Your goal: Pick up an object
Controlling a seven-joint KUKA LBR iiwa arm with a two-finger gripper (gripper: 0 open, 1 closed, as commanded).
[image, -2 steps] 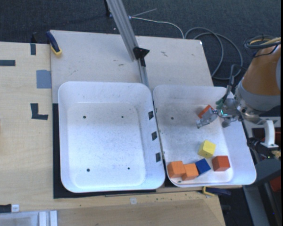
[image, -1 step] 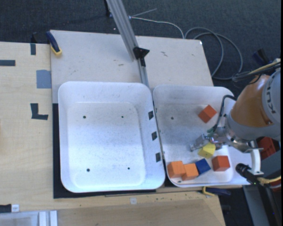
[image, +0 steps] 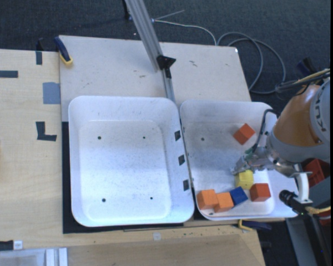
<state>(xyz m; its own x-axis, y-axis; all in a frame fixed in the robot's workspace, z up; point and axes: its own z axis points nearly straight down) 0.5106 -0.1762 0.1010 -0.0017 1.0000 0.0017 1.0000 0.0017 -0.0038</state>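
- We see the arm (image: 302, 121) reaching from the right into the right bin (image: 211, 115), its end effector (image: 245, 166) low, just above the yellow block (image: 245, 179)
- We cannot tell how the end effector stands
- Along the near wall lie two orange blocks (image: 215, 199), a blue block (image: 238, 195) and a red-orange block (image: 260, 192); another orange block (image: 244, 133) sits apart, farther back
- The left bin (image: 122, 159) rests on the tabletop (image: 22, 93)

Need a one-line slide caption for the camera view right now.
KUKA gripper low in the right bin, just above a yellow block among orange, red and blue blocks.
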